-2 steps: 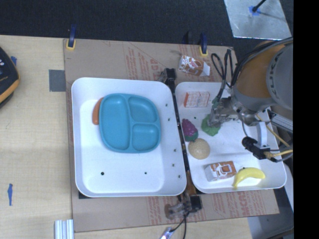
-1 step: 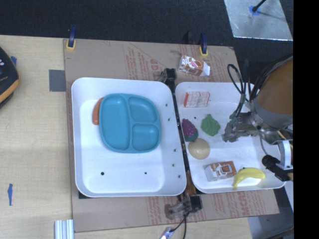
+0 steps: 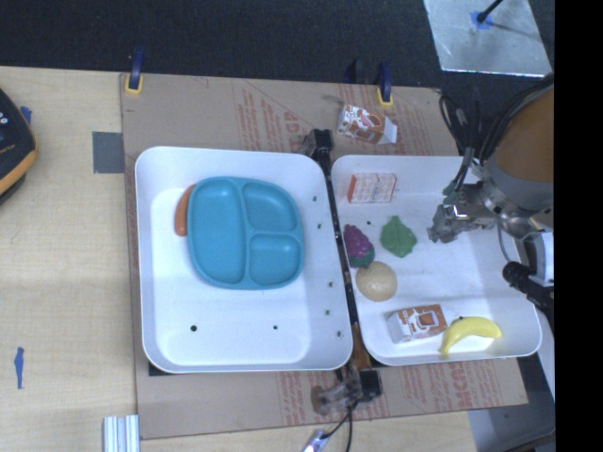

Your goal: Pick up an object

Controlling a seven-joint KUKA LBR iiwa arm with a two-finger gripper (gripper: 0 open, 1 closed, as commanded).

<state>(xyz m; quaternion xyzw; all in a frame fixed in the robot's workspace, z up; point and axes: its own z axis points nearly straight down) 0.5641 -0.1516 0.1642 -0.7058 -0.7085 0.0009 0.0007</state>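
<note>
At nine o'clock, the left bin (image 3: 160, 337) bears one blue divided plate (image 3: 247, 232) over one orange item (image 3: 181, 212). At three o'clock, the right bin (image 3: 424, 354) holds six candidates: one red-and-white carton (image 3: 371, 188), one brown-and-white carton (image 3: 415, 323), one banana (image 3: 470, 333), one green lump (image 3: 399, 237), one beige ball (image 3: 376, 281), one purple grape bunch (image 3: 358, 244). One packet (image 3: 366, 125) lies outside at twelve. Gripper (image 3: 450, 222) hovers empty; its opening cannot be judged. Risk: descending onto bare floor, closing on nothing.
</note>
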